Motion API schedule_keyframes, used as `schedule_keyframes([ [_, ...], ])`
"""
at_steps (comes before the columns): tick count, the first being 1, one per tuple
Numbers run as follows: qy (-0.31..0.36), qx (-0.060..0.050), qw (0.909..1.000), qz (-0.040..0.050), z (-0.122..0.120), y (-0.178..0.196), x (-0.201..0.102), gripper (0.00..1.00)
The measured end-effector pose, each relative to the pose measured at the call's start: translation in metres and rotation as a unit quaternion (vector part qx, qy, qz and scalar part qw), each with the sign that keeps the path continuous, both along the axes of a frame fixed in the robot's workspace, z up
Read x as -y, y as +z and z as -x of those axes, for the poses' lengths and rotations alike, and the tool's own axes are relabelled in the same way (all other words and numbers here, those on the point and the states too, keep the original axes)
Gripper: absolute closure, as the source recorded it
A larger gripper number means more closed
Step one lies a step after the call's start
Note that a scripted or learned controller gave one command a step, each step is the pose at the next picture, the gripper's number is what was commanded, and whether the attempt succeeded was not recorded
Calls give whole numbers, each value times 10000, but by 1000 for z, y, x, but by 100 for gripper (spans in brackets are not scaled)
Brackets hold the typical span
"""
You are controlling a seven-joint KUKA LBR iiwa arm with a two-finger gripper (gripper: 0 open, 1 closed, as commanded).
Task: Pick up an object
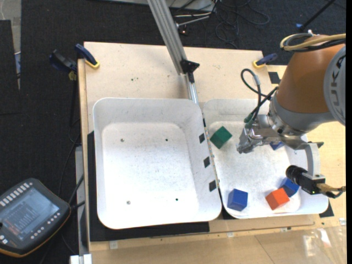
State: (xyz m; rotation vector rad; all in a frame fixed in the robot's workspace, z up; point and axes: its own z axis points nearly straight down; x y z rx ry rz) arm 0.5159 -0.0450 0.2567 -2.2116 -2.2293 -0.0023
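A pale wooden bench (143, 70) stands on dark, cable-strewn floor (44, 15), with what looks like a control pendant (27, 216) at lower left.

Bright even light, soft shadows, sharp.

I see my gripper (246, 145) over the right bin (231, 110), just right of the green block (221, 137). A blue block (237, 199) and an orange block (277, 198) sit nearer.
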Motion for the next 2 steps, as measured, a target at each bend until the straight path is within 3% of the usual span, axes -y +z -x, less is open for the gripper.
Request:
schedule_keyframes([
  [2, 4, -11, 10000, 1, 2, -10, -119, 100],
])
